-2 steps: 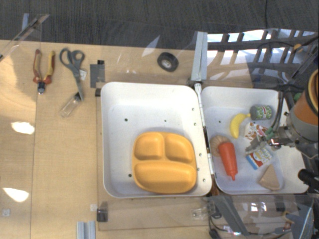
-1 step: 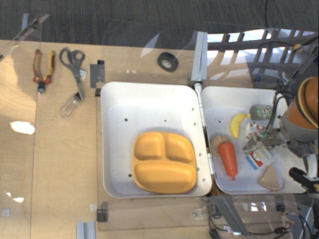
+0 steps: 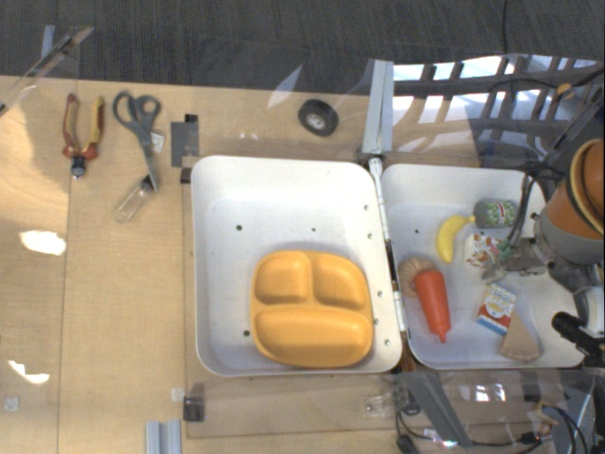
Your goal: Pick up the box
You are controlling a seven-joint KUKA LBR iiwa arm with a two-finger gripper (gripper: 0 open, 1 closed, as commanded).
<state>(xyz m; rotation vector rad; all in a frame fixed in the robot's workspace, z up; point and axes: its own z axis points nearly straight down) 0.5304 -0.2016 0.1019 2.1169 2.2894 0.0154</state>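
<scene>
- Cables (image 3: 444, 428) and metal brackets sit at the bottom edge, nearest of all, just off the bins.
- Next comes the yellow divided tray (image 3: 312, 307), lying flat in the left bin (image 3: 222, 253). It has three hollows and fills the near half of that bin.
- Over in the right bin (image 3: 416, 216), a brown paper-like wedge (image 3: 521, 340) rests near the front corner.
- Just behind it is the box (image 3: 497, 308), the thing to pick up. It is a small carton, white with red and blue print, lying a bit tilted on the bin floor. Nothing is on top of it, so I think it could be reached from above.
- An orange toy carrot (image 3: 434, 303) lies beside a round brown thing (image 3: 413, 270), close to the wall between the bins.
- Farther back are a yellow banana (image 3: 450, 236), a small printed packet (image 3: 481, 246) and a green can (image 3: 494, 212).
- The arm (image 3: 579, 206) comes in from the right, above the back of the right bin. Its end effector (image 3: 515, 261) hangs just behind the box, near the packet. I cannot tell if it is spread or pressed together. The box is not in it.
- On the tabletop (image 3: 95, 301) far back lie scissors (image 3: 140, 126), red pliers (image 3: 81, 132) and a roll of black tape (image 3: 318, 116), well away from the bins, likely left as tools.
</scene>
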